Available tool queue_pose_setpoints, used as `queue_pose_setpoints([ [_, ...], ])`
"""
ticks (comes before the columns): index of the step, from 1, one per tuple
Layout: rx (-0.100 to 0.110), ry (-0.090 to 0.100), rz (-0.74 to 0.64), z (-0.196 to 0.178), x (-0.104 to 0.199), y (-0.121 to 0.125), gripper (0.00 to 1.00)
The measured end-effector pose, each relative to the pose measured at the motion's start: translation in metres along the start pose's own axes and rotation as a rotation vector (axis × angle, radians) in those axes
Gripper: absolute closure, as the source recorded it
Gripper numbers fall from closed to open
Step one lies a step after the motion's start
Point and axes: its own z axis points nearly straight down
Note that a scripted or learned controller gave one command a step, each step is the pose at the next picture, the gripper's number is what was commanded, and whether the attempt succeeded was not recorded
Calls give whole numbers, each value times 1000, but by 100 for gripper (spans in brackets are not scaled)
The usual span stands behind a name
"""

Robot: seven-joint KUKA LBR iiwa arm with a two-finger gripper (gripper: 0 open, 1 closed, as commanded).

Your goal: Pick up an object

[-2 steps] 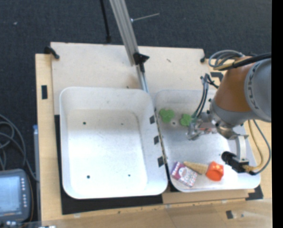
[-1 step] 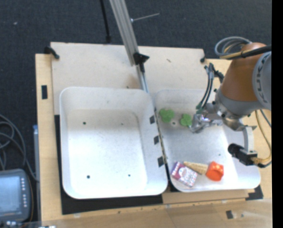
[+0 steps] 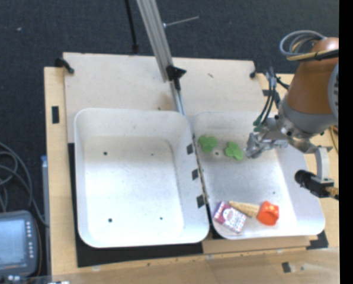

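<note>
Worktop point(image 3: 58, 158) of pale wood, square-edged, carrying two shallow white plastic bins side by side. Left bin point(image 3: 87, 135) bare but for a few dark specks. Right bin point(image 3: 295, 176) holding all the loose things. Grey arm with orange band point(image 3: 311, 90) reaching in from the right, over the right bin's far half. Slanted aluminium rail point(image 3: 154, 31) running down from the top edge toward the gap between the bins. End effector point(image 3: 254, 145) low over the right bin's upper middle, just beside a small green lumpy piece point(image 3: 234, 151); spread of its tips impossible to make out, nothing visibly between them. Second green rounded piece point(image 3: 208, 143) a little to the left, near the bin's inner wall. Purple-and-white printed packet point(image 3: 229, 217) near the front rim. Tan cone-shaped piece point(image 3: 244, 207) lying just beside the packet. Orange plastic cup-like piece point(image 3: 268, 213) touching the cone's wide end.
</note>
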Motion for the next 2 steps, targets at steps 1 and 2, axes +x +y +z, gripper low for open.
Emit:
queue_pose_setpoints([
  [1, -1, 0, -1, -54, -1, 2, 100],
  [2, 5, 0, 0, -52, 38, 20, 100],
])
